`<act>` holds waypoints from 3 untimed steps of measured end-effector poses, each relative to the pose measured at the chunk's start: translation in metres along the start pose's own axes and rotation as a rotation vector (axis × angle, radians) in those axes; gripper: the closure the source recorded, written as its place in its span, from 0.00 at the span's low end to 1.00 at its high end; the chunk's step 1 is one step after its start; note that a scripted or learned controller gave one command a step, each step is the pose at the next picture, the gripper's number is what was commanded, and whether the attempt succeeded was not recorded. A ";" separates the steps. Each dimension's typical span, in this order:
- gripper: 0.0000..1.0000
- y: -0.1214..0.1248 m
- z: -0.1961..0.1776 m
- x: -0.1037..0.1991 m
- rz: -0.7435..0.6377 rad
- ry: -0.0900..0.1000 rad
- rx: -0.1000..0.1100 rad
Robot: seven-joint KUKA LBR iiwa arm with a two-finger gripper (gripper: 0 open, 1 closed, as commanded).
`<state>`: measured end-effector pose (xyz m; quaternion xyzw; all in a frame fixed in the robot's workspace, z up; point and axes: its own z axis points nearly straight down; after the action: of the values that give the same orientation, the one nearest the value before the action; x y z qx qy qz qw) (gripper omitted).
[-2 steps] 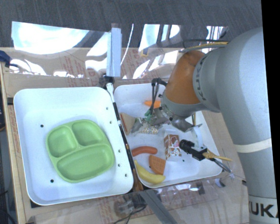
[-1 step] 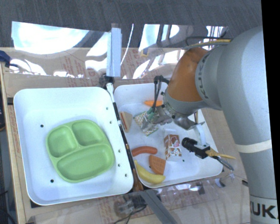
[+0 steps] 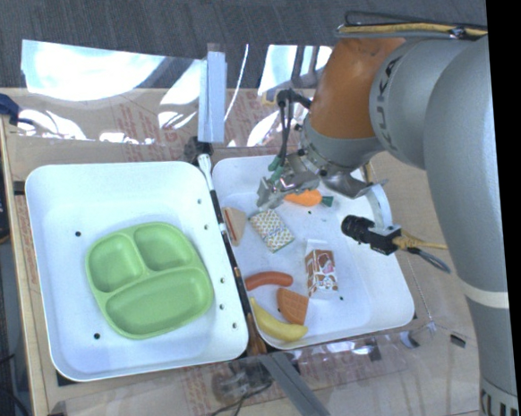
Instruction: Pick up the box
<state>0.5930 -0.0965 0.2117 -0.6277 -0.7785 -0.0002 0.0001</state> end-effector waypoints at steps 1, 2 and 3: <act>0.00 0.000 0.001 0.000 0.000 0.000 0.002; 0.00 -0.005 0.116 -0.043 -0.007 -0.005 -0.005; 1.00 -0.005 0.105 -0.044 -0.010 -0.007 -0.006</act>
<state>0.5980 -0.1403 0.1068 -0.6237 -0.7816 -0.0002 -0.0046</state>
